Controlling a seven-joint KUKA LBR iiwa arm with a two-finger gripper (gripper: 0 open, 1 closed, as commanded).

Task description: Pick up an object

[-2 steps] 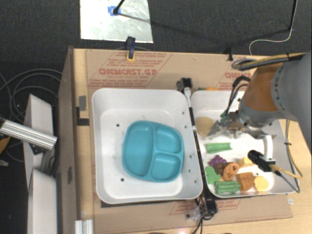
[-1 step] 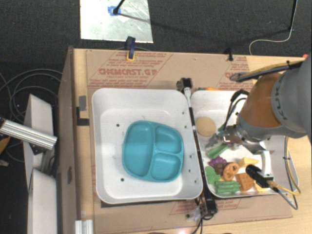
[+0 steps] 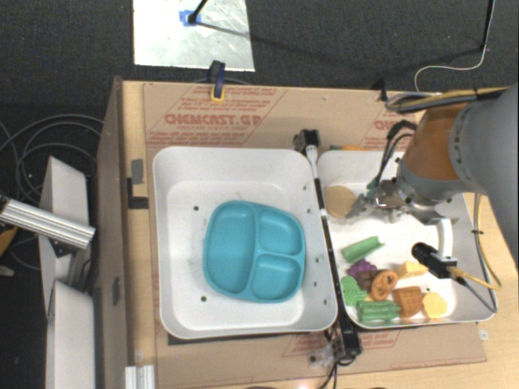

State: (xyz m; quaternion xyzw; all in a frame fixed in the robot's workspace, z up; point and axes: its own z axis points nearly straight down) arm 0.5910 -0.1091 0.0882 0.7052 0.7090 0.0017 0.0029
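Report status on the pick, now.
Gripper low in right bin, fingers unclear. Nothing seen held. Toy food piled at near edge. Blue plate in left bin.

Both bins, the left bin and the right bin, appear to be smooth white moulded plastic with a slight sheen. The divided tray in the left bin is turquoise plastic, smooth and semi-glossy. The surface beneath the bins is covered with matt brown cardboard bearing red print. The toy food pieces in the right bin look like coloured plastic or rubber, some ridged and some smooth. The arm has a smooth satin grey casing and an orange band of similar finish. The floor is dark, rough-textured carpet. A sheet on the far floor looks crinkled and metallic.
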